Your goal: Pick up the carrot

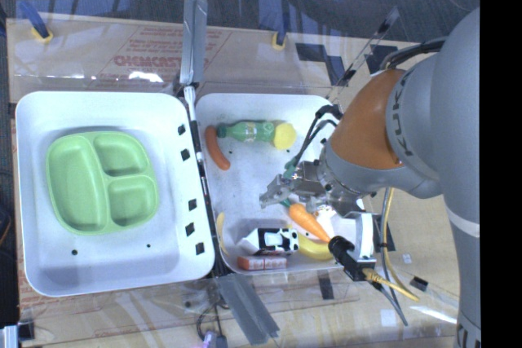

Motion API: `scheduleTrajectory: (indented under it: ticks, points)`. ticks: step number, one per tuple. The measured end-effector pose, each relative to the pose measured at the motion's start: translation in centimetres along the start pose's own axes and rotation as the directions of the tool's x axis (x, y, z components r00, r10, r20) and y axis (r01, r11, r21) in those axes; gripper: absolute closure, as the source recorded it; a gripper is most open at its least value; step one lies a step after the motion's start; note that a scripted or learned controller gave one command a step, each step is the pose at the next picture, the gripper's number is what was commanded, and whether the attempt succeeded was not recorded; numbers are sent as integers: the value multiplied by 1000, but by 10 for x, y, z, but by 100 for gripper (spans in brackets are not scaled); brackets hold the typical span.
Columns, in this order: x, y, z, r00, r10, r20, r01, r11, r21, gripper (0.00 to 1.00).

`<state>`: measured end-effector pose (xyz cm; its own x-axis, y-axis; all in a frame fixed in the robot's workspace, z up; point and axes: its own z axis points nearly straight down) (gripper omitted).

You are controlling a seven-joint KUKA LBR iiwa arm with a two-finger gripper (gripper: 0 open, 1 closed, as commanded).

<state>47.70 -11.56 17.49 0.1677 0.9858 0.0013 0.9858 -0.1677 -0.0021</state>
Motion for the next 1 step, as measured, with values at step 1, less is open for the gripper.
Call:
scheduleTrajectory:
  ticks: [1]
  points:
    - [-40, 15, 73, 998, -60, 4, 60, 998, -29, 0]
